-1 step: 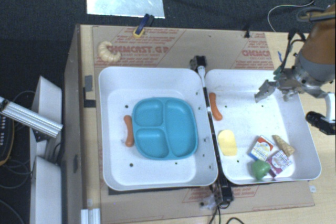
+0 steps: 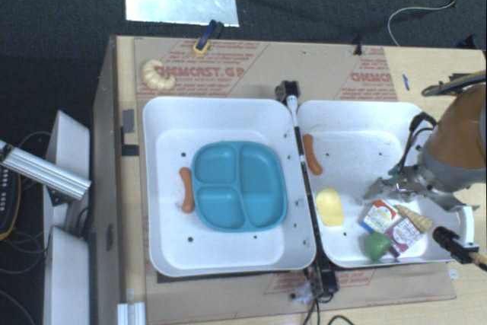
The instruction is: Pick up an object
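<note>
Closest to the lens, along the near rim of the right bin (image 2: 358,129), lie a green round object (image 2: 375,246) and, touching it on the right, a small printed carton (image 2: 389,224) with a tan cone-shaped piece (image 2: 415,219) resting across its top. Just above this cluster sits the pincer (image 2: 394,186), reaching in from the right on the grey arm (image 2: 460,141) with its orange band. Its metal fingers (image 2: 380,187) point left, low over the bin floor, but how far apart they stand cannot be told, and nothing can be seen held between them. The carton lies just beside and below the fingertips, not touching them as far as can be seen. A pale yellow block (image 2: 329,207) rests to the pincer's left, near the divider, and an orange sausage (image 2: 310,154) lies above it along the same wall. Across the divider, the left bin (image 2: 163,164) holds a blue sectioned plate (image 2: 239,186) and a second orange sausage (image 2: 186,189) just beside its left edge. Both bins sit on the desk (image 2: 319,65).
</note>
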Tool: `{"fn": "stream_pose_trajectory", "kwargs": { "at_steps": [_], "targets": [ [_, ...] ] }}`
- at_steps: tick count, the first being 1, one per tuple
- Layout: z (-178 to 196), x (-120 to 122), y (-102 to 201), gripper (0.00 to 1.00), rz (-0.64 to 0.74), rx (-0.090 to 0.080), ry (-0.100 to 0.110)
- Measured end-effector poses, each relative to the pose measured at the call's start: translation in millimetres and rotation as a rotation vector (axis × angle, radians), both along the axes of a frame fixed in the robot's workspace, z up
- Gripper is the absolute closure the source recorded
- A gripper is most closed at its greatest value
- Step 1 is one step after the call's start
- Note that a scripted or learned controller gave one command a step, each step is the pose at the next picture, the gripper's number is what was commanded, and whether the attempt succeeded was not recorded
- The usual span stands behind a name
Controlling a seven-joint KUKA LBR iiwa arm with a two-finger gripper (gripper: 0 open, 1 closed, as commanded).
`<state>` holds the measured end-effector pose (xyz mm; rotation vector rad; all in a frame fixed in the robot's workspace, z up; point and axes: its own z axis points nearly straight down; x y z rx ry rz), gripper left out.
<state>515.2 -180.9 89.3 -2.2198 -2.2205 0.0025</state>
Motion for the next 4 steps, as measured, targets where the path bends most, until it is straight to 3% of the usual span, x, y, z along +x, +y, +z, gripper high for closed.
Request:
{"fn": "stream_pose_trajectory", "kwargs": {
  "at_steps": [1,2,3,4],
  "targets": [
    [110,78,-26,0.0,0.003,-0.003,-0.009],
    [2,-23,-26,0.0,0.001,0.0,-0.005],
    [79,-28,-26,0.0,0.002,-0.002,-0.007],
    [-5,17,1,0.0,0.003,0.0,-0.004]
  ]
}}
